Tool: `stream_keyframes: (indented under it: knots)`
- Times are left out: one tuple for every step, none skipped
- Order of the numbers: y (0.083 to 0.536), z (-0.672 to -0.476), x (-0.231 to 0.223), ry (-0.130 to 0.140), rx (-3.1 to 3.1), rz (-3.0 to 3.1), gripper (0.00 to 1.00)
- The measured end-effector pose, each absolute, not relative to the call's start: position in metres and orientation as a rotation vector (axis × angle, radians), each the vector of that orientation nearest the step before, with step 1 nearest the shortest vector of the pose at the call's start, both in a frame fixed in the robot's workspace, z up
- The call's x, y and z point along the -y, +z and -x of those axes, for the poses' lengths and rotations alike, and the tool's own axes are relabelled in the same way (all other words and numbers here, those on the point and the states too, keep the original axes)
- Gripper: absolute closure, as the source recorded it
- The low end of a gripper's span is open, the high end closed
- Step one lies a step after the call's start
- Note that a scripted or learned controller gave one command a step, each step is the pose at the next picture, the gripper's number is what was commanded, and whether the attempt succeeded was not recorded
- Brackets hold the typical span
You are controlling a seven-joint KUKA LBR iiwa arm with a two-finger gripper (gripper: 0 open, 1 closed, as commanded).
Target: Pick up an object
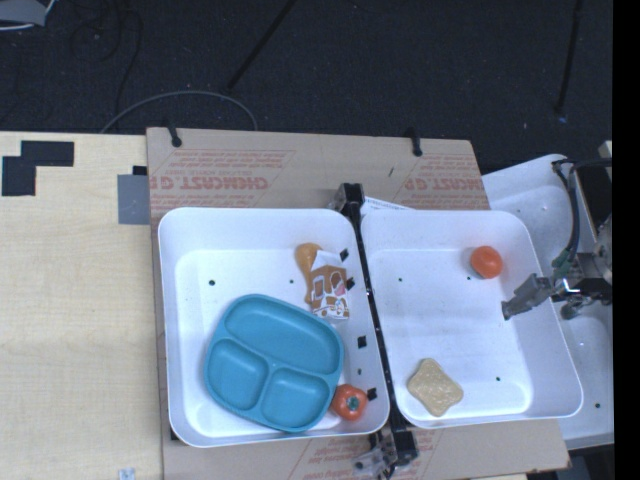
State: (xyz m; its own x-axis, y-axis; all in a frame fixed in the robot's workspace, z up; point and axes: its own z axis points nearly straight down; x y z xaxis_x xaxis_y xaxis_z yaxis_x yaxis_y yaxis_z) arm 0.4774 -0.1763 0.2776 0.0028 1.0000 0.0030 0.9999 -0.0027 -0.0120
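Note:
My gripper (538, 308) hangs over the right rim of the right bin (455, 230), its two grey fingers spread apart and open, with nothing between them. An orange ball (487, 262) lies in that bin's far right part, a little left of and beyond the gripper. A tan slice of toast (434, 387) rests near the bin's front. The left bin (190, 268) holds a blue divided plate (272, 362), a small patterned carton (329, 293), an orange-brown piece (307, 258) and a red-orange fruit (349, 402).
A black divider (366, 308) runs between the two bins. Both bins sit on a cardboard sheet (300, 173). A light wooden table surface (70, 308) spreads to the left. Cables and arm parts (585, 218) stand at the right edge.

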Motion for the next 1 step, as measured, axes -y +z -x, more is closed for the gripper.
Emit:
stream_keyframes:
  knots:
    - [0.282, -0.479, 0.1761, 0.002, 2.219, 2.219, 0.0]
